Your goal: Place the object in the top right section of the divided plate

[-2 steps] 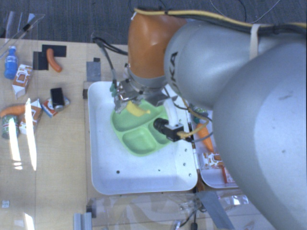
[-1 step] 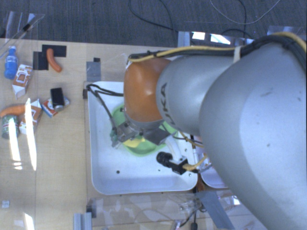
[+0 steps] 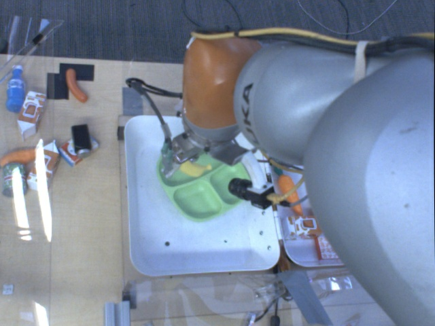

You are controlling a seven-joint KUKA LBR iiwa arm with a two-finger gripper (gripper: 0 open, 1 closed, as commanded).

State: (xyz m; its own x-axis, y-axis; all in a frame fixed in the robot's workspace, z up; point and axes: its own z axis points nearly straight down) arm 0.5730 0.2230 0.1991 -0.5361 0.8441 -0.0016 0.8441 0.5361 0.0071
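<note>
- Near: the bin (image 3: 197, 250) holds a green plate (image 3: 200, 199), its front sections bare.
- Middle: a yellow object (image 3: 194, 170) lies in the plate's rear part, under the wrist; I cannot tell which section.
- Jaws (image 3: 175, 156): hidden by the wrist, so I cannot tell their state.
- Advice: confirm the section before releasing; lift straight, avoid dragging the plate.
- Far: cable (image 3: 146, 97) on the bench (image 3: 102, 107).

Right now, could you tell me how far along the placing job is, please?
A yellow object already lies in an upper section of the green plate in the left bin. The gripper hovers right over it. Whether the object is released, I cannot tell; what's left is pulling the arm clear.
</note>
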